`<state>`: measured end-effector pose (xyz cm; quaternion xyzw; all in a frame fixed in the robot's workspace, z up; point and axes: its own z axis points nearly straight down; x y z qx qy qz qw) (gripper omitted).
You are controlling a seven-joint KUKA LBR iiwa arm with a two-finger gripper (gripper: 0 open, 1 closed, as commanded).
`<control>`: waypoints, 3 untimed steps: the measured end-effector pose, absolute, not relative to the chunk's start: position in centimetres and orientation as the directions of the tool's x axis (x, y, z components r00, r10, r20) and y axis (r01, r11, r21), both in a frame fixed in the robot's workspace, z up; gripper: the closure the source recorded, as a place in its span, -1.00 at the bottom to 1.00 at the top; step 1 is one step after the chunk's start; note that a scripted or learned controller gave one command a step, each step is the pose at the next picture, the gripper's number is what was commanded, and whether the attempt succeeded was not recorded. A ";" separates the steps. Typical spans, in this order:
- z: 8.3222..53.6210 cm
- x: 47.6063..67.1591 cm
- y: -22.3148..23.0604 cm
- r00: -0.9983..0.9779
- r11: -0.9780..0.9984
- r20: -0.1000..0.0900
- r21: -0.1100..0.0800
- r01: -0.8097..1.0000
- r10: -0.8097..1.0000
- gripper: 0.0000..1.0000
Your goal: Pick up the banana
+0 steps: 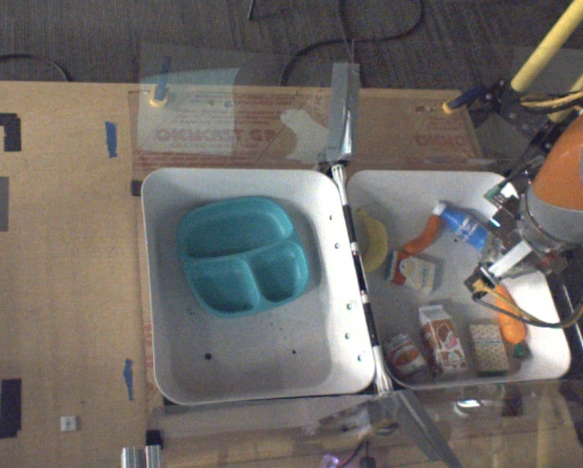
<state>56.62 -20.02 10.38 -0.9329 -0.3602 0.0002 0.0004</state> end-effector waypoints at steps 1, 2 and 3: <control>11.3 56.6 -20.2 0.743 -0.743 0.000 -0.001 0.669 0.669 1.00; 8.8 50.7 -18.7 0.639 -0.639 0.006 0.006 0.769 0.769 1.00; 24.3 52.3 -19.9 0.601 -0.601 0.000 0.001 0.800 0.800 1.00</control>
